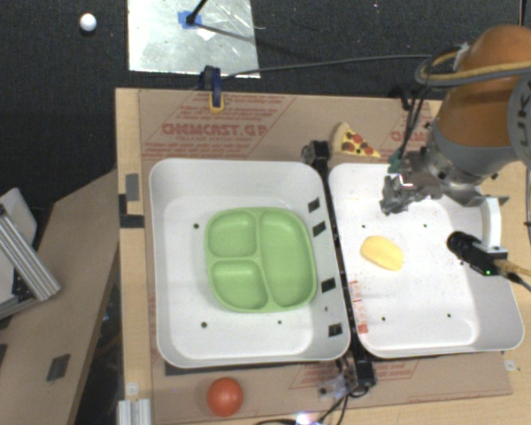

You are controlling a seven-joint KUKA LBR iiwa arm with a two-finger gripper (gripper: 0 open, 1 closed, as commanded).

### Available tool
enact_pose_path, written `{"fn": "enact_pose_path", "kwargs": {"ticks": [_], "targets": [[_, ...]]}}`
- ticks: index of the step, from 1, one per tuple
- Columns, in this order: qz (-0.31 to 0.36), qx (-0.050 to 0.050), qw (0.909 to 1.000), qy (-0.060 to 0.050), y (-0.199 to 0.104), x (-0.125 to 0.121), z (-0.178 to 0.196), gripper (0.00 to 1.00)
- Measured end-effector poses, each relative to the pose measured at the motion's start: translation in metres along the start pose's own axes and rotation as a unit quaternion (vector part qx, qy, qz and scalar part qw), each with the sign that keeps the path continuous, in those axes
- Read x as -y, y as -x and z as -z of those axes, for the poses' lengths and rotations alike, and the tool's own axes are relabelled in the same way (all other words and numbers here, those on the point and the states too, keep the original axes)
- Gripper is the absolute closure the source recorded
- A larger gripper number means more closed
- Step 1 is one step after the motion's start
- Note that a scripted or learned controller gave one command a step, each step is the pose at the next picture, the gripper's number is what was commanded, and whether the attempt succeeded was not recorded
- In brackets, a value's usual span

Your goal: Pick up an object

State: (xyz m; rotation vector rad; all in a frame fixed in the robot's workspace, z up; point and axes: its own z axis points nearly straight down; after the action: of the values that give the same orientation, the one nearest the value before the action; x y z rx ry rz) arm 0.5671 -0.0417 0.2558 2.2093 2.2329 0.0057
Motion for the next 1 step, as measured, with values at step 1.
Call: {"fn": "enact_pose_path", "kwargs": {"ticks": [1], "targets": [[0.0, 0.0, 1.0, -0.001, -0.056, -0.0006, -0.0176, 1.0]]}}
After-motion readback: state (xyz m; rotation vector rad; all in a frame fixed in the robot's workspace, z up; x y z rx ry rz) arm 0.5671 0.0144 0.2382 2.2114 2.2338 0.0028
